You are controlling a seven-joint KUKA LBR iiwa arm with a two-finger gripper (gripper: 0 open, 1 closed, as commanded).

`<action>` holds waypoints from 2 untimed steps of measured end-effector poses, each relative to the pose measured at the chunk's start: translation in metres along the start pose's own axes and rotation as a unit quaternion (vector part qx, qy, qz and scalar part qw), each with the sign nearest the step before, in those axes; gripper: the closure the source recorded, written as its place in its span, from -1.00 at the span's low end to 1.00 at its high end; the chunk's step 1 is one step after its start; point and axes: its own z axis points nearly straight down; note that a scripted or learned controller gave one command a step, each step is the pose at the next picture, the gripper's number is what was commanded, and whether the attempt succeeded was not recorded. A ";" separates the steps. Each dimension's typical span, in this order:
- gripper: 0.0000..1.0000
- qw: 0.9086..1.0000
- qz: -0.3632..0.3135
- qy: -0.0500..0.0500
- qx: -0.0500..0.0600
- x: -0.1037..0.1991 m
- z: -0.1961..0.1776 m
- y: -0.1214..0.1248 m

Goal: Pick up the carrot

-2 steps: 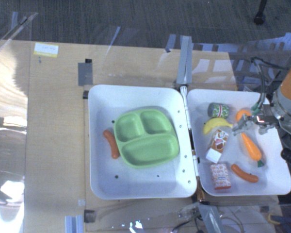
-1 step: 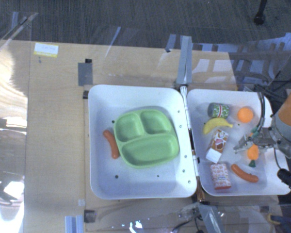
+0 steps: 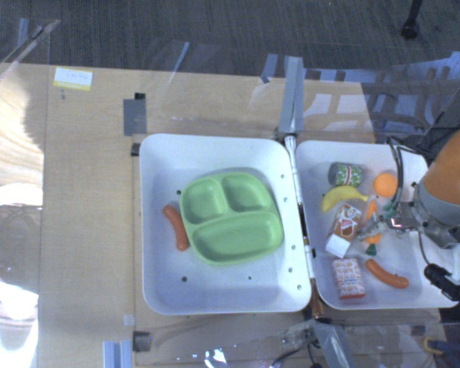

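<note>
Now end effector [image 3: 376,222] low over carrot [image 3: 370,211], right bin [image 3: 314,205].

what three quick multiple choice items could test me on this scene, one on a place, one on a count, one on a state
1. Where does the green plate lie?
A. in the left bin
B. in the right bin
C. on the bench outside both bins

2. How many compartments does the green plate have?
A. two
B. three
C. five

3. How is the can posed in the right bin?
A. standing upright
B. lying on its side
C. stacked on the banana

Answers:
1. A, the plate sits in the left bin, with a sausage beside it on the bin floor.
2. B, two small sections at the top and one long one below.
3. B, its printed side faces up, apart from the banana just below it.
</note>
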 end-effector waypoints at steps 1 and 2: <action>1.00 1.000 -0.001 -0.002 -0.004 0.000 -0.012 0.003; 1.00 1.000 0.014 0.001 0.002 0.062 -0.101 -0.002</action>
